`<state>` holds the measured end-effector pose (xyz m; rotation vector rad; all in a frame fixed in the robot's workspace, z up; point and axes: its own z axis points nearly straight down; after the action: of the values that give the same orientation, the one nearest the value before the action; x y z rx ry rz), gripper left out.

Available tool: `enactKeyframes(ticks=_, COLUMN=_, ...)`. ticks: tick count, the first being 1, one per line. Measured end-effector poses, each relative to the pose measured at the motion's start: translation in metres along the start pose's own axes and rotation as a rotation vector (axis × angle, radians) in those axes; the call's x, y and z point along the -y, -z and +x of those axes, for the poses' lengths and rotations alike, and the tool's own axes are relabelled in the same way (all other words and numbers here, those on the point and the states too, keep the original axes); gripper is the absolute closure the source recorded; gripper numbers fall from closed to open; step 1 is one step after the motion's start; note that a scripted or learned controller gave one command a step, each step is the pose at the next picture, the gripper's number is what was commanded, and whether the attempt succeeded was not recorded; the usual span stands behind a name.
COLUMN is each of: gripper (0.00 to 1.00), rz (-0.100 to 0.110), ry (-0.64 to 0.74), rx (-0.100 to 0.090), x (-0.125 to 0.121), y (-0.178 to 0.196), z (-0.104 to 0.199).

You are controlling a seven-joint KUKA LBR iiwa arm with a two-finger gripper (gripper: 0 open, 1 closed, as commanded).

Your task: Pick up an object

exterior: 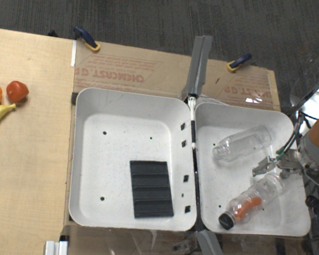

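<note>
Gripper (pixel 271 166): low in right white bin (pixel 218 117), between two bottles, placed for a grab; grip state impossible to tell.
Likely target: clear plastic bottle with black cap and orange contents (pixel 252 205), lying slantwise, front of right bin, just beside gripper.
Second clear plastic bottle (pixel 241 144): lying farther back.
Black ribbed slab (pixel 151 189): flat in left white bin (pixel 86 161).

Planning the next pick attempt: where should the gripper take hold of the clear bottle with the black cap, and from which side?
Probably the mid-body of the clear bottle with the black cap, from above. It lies on its side in the right bin, cap toward the near-left, so closing across its round width fits best. The gripper hangs by its far end.
</note>
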<state>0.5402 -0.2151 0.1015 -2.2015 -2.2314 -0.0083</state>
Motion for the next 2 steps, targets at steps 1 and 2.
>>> enactKeyframes(ticks=1, gripper=0.0, rz=-0.001, ry=0.096, rx=0.009, x=0.046, y=0.078, z=-0.006)
enactKeyframes(ticks=2, gripper=0.0, rz=0.0, ry=0.495, rx=0.008, x=0.06, y=-0.01, z=0.009)
